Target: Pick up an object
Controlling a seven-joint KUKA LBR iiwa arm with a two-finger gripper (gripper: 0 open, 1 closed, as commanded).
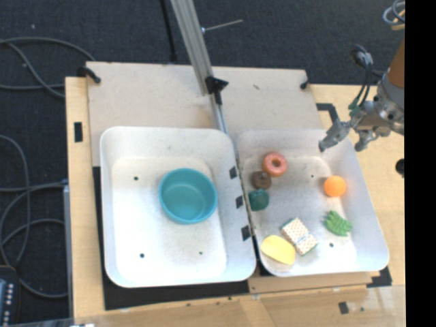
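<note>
From my screen the gripper (pixel 346 137) hangs with fingers spread apart and nothing between them, just up-right of the orange ball (pixel 334 187), which sits in the right bin (pixel 371 240) near a green toy (pixel 338 223).

Dark carpet floor (pixel 82 19), black cables (pixel 27 53), light wooden bench (pixel 157 94), slanted aluminium post (pixel 191 26)

Bare floor surrounds the teal bowl (pixel 187 195); right bin (pixel 368 240) is crowded.

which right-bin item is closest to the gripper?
The orange ball, by the bin's right wall, just below the gripper; the other items lie farther left or lower.
</note>
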